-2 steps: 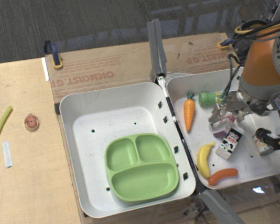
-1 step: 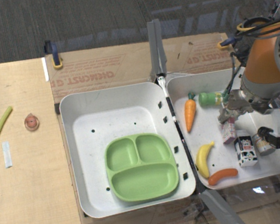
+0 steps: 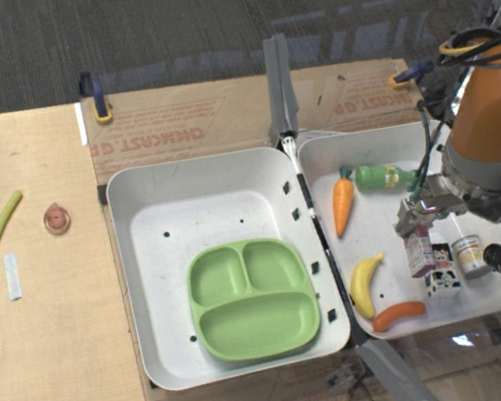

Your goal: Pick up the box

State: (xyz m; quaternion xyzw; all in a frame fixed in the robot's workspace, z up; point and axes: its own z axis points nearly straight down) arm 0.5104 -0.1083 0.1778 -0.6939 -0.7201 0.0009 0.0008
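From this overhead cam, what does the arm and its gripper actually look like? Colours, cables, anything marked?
The arm has a broad orange band over a grey wrist section. Yellow, blue and black cables loop above it, and a dark cable runs down its side. The two-finger gripper is a grey and dark metal assembly. No markings are legible on either.

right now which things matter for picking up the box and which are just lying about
For the job:
box
gripper

Lying about:
carrot
green bottle
banana
sausage
can
black-and-white carton
green plate
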